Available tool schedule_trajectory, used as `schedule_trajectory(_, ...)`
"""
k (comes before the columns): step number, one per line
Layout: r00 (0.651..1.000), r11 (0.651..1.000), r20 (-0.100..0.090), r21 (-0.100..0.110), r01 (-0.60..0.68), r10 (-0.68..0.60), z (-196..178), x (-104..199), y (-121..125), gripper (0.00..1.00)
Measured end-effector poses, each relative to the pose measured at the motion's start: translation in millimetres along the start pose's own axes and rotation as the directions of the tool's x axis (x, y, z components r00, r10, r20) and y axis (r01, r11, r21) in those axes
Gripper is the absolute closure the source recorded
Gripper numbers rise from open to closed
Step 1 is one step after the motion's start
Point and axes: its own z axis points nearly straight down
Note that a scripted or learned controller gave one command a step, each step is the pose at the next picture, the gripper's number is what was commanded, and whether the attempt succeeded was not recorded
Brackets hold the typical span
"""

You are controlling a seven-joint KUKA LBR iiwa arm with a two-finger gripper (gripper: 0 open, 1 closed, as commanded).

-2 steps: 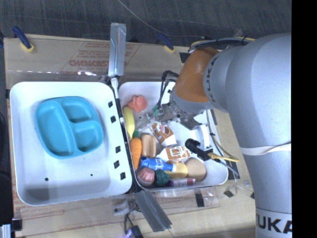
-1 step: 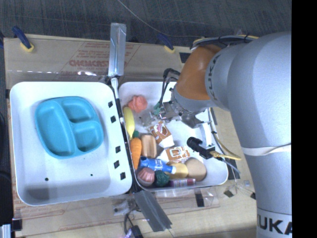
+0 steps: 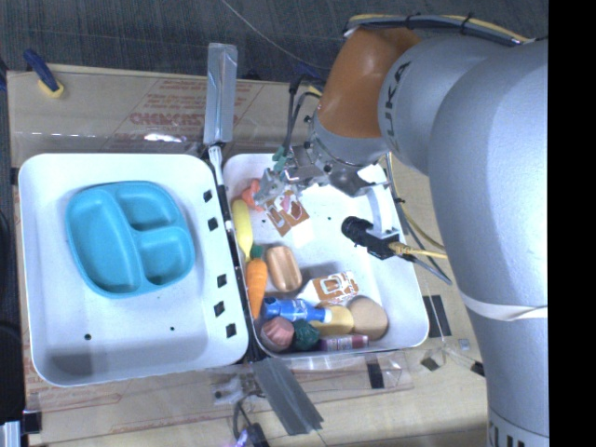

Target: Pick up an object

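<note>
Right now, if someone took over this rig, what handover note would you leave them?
Tool: low over the upper left of the right bin; grip state unreadable.
Items: banana, carrot, bread roll and more toy food clustered along that bin's left side and lower edge. The blue divided plate sits in the left bin.
Done: no pick confirmed.
Left: grasp one item and lift it.

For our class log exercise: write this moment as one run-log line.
arm: over right bin | gripper: low at bin's far-left corner, by yellow banana | grasp: unconfirmed | left bin: blue divided plate
</note>
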Motion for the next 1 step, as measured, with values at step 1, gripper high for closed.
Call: schedule_trajectory(1, 0.996, 0.996, 0.000, 0.013, -0.093, 0.093, 5.4, 31.9, -41.2, 1.00)
